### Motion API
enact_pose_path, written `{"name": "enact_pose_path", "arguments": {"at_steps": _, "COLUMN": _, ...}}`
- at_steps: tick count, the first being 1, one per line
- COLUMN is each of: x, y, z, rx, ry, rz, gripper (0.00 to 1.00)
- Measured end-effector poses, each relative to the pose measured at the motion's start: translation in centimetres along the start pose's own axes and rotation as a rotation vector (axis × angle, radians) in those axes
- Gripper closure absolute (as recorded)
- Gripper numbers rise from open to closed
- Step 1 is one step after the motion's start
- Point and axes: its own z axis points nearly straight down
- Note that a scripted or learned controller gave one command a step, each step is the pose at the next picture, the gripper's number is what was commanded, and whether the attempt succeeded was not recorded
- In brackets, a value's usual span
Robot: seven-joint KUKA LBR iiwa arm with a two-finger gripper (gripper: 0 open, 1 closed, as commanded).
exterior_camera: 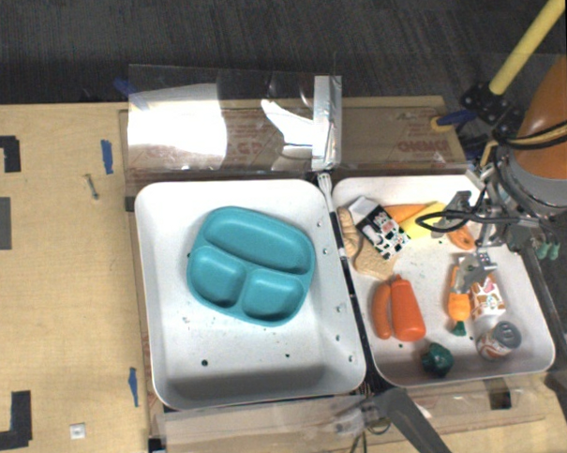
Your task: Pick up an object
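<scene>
The right white bin [542, 350] holds several small items. Among them are a black-and-white spotted piece [381, 230], a yellow-orange wedge [412, 215], a tan cracker [367, 260] and two orange-red sausages [398, 310]. A green ball [437, 359], a small can [499, 339], a carrot [458, 306] and a little printed carton [489, 297] lie there too. My gripper [471, 267] hangs low over the right side of this bin, just above the carrot and the carton. Cables and the wrist [521, 196] partly hide it.
The left white bin [167, 348] carries a teal divided plate [250, 264]. A ridge where the two bins meet [341, 265] runs between them. Behind the bins stands a clear plastic sheet with a taped strip [324, 125]. The wooden bench [51, 278] spreads out to the left.
</scene>
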Motion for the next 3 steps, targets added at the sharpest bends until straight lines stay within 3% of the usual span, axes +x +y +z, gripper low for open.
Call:
{"name": "enact_pose_path", "arguments": {"at_steps": 1, "x": 2.6, "y": -4.4, "z": 13.6, "rx": -0.001, "ry": 0.005, "rz": 0.019, "gripper": 0.00}}
{"name": "enact_pose_path", "arguments": {"at_steps": 2, "x": 2.2, "y": -4.2, "z": 12.3, "rx": 0.001, "ry": -0.007, "rz": 0.013, "gripper": 1.00}}
{"name": "enact_pose_path", "arguments": {"at_steps": 3, "x": -7.7, "y": -3.6, "z": 0.2, "rx": 0.001, "ry": -0.011, "rz": 0.038, "gripper": 1.00}}
